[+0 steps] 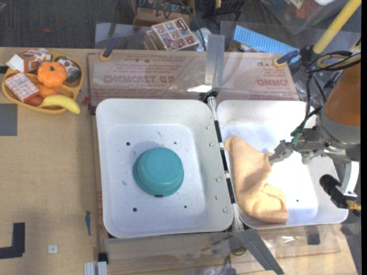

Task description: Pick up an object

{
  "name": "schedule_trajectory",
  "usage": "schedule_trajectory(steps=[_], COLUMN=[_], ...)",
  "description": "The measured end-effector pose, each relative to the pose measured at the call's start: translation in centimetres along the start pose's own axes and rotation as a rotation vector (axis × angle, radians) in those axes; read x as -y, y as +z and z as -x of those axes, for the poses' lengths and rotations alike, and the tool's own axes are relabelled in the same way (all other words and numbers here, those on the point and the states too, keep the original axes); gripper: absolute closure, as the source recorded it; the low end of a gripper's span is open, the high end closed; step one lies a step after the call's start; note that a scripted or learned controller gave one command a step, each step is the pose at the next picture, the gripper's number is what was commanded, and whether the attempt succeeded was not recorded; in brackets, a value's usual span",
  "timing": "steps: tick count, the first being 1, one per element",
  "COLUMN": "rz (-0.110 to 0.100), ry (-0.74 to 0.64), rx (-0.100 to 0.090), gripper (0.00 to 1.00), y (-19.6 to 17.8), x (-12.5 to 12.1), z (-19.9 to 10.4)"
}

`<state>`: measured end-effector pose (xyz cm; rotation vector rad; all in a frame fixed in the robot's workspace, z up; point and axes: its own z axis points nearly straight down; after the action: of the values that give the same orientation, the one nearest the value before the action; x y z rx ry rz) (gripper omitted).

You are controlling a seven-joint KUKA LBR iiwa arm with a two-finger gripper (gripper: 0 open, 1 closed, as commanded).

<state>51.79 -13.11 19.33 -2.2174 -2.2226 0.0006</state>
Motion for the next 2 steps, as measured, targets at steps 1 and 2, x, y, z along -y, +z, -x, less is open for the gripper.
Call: schedule_trajectory(steps=[1, 2], rz=[0.013, 0.01], ry=[-0.009, -0.051], rx=[0.003, 0.001], gripper=[0.0, 0.0], y=[10.4, 10.5], x=[-4.1, 3.0], z=[-0.4, -1.1])
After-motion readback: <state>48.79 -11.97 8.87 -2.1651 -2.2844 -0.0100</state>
